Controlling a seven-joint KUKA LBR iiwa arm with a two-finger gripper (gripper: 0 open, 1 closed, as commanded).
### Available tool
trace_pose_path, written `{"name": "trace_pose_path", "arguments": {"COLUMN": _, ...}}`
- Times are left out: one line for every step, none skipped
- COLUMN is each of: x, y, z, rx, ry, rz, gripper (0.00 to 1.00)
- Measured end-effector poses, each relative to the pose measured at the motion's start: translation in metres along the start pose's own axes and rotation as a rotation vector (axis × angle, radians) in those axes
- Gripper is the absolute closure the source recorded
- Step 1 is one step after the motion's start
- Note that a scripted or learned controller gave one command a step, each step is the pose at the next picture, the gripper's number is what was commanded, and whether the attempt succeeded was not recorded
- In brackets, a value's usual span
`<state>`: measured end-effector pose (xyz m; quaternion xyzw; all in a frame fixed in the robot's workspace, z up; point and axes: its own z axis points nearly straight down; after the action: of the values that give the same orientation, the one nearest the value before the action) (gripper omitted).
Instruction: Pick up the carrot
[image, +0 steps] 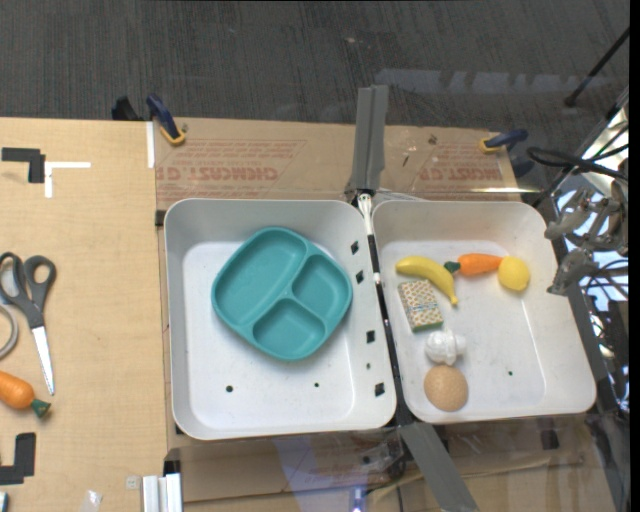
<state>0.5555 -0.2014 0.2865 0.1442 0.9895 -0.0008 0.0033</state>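
Note:
A small orange carrot (478, 264) with a green stub lies in the right bin (545, 390), near its back wall, between a banana (428, 272) and a yellow lemon (513, 273). My gripper (572, 268) hangs at the right bin's right rim, a short way right of the lemon and apart from the carrot. It is seen against cables and metal, so its outline is hard to read. Nothing shows in its grasp. A second carrot (15, 390) lies on the wooden bench at the far left, outside both bins.
In the right bin there are also a speckled green-tan block (421, 304), a white lumpy item (444, 347) and a tan egg-shaped item (446, 387). A teal divided plate (283, 292) sits in the left bin (190, 390). Scissors (30, 300) lie on the bench.

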Motion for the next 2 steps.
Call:
{"name": "trace_pose_path", "arguments": {"x": 0.022, "y": -0.011, "z": 0.161, "rx": -0.001, "ry": 0.005, "rz": -0.018, "gripper": 0.00}}
{"name": "trace_pose_path", "arguments": {"x": -0.066, "y": 0.008, "z": 0.114, "rx": 0.000, "ry": -0.001, "rz": 0.040, "gripper": 0.00}}
